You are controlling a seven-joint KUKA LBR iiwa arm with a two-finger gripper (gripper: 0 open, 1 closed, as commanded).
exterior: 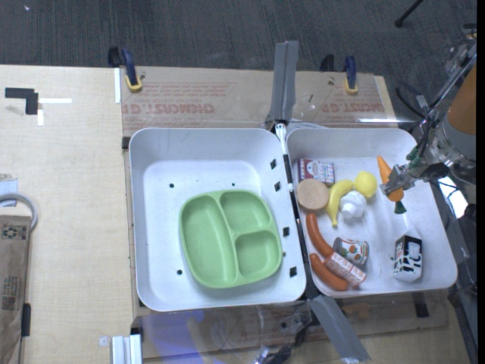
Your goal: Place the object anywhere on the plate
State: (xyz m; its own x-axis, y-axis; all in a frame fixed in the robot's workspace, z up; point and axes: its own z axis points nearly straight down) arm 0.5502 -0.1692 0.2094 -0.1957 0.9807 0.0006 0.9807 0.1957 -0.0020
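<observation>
A green plate (229, 237) with three compartments lies in the left bin (151, 203), slightly right of its middle. My gripper (402, 178) hangs low over the upper right part of the right bin (436, 237). It is directly over an orange toy carrot (384, 167) and covers the carrot's middle. The carrot's other end (395, 194) shows just below the gripper. Whether the carrot is gripped or only lying beneath is unclear.
The right bin also holds a banana (336, 199), a lemon (366, 184), a white lump (352, 206), a round bun (311, 195), a pink box (317, 170), two sausages (321, 237), a small can (352, 250) and a black-and-white carton (408, 258). A grey divider (284, 89) separates the bins.
</observation>
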